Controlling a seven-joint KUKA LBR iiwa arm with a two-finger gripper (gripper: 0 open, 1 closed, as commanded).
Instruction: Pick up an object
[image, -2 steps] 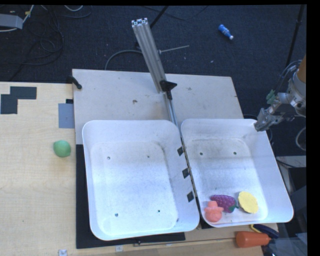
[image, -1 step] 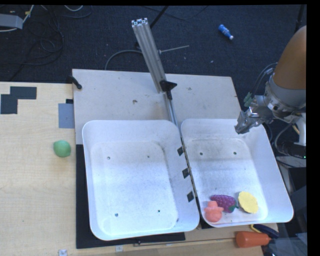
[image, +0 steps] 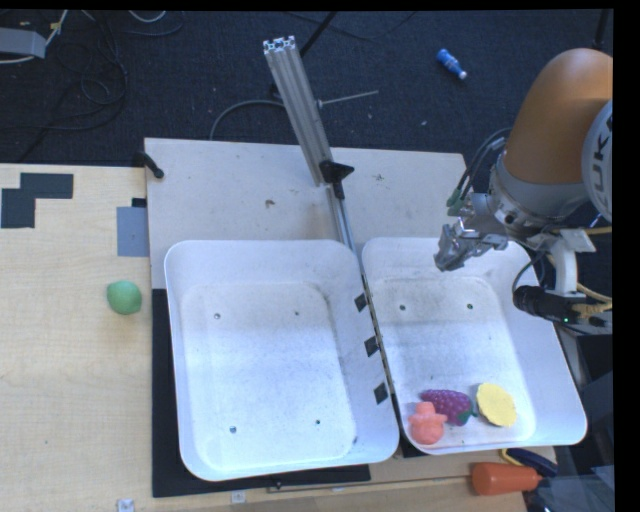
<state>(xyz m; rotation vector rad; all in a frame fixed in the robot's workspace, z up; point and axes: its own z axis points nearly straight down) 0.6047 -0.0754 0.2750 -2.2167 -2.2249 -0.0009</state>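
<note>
1. Behind the bench you see a dark carpeted floor (image: 200, 60) crossed by thin black cables (image: 100, 75).
2. A small blue cylindrical item (image: 451, 64) lies on that floor at the upper right.
3. To your left sits a pale wooden tabletop (image: 60, 380) bearing dark grey rectangular patches (image: 35, 195).
4. A white flat board (image: 230, 195) lies under the bins, over a black mat (image: 160, 400).
5. A ridged aluminium rail (image: 300, 110) slants up from the board.
6. Light is even, with soft shadows.

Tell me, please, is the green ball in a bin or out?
Out: the green ball lies on the wooden bench, left of the left bin.
</note>
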